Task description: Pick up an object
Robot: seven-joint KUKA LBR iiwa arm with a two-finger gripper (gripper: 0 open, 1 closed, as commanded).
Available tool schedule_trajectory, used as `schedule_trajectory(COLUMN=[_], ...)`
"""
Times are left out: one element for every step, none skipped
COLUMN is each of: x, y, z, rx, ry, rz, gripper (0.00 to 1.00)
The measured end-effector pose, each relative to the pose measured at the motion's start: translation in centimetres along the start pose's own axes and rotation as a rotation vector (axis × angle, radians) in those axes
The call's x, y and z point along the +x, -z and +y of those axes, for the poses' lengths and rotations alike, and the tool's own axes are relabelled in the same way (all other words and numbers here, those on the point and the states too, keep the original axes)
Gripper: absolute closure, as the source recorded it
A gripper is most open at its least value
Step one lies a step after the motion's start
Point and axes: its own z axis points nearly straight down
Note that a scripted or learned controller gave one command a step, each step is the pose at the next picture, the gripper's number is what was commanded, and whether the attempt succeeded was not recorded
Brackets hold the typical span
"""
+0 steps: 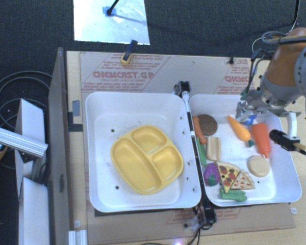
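Bench [143,68] under two white bins [99,137]

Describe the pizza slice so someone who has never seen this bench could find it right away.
Look in the right-hand white bin, the one crowded with toy food, not the one holding the yellow divided plate. Near its front edge lies the pizza slice, beside a purple piece. It is the only flat triangle there, tan-crusted with red dots.

**Even overhead light, soft focus, one patch of glare**

The scene is brightly and evenly lit from above. The two shallow white plastic bins [143,103] look nearly blown out, with faint shadows under their rims. A shiny silver sheet [111,14] on the dark floor at the far left glares. Detail is soft and grainy throughout; the far corners fall darker.
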Motion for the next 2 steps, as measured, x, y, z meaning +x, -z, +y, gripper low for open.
schedule_trajectory(x=[0.6,-3.4], y=[0.2,-5.9], z=[0.2,0.5], rx=[-0.002,-0.011], ry=[0.009,0.010], rz=[0.000,0.011], gripper=[0.00,0.00])
